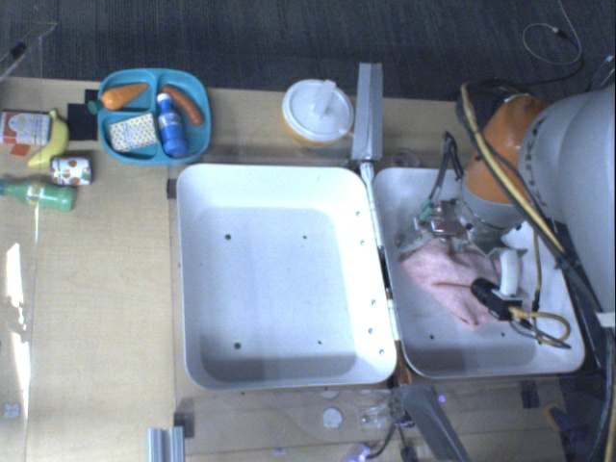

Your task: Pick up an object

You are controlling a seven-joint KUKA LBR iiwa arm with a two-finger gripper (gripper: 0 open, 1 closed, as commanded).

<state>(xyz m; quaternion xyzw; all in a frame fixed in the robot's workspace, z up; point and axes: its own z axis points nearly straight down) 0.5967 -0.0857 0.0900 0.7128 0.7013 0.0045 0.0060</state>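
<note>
Closest to the lens is my own grey arm (pixel 577 162) with its orange band (pixel 510 123), reaching in from the right and covering the right side of the shallow white right-hand bin (pixel 481 359). My gripper (pixel 443 221) hangs over the far half of that bin, at the far edge of the crumpled pale pink cloth (pixel 443 277). Whether the gripper is apart or together I cannot tell, nor whether it touches the fabric.

The cloth lies in the middle of the right bin's floor, spread loosely from near the left wall toward my wrist, soft and wrinkled, with a strip of white floor showing between it and the near wall.

The shallow white left-hand bin (pixel 279 258) sits just beside, its rim meeting the right bin's rim along a dark seam; its floor shows white from wall to wall. A grey metal post (pixel 368 114) stands at the far end of that seam, and a white lidded cup (pixel 318 112) stands beside it.

On the pale wooden surface (pixel 96 306), well apart to the left, sit a teal divided plate (pixel 197 133) of toy food, a yellow toy banana (pixel 50 141), a small printed can (pixel 70 170) and a green bottle (pixel 38 194).
</note>
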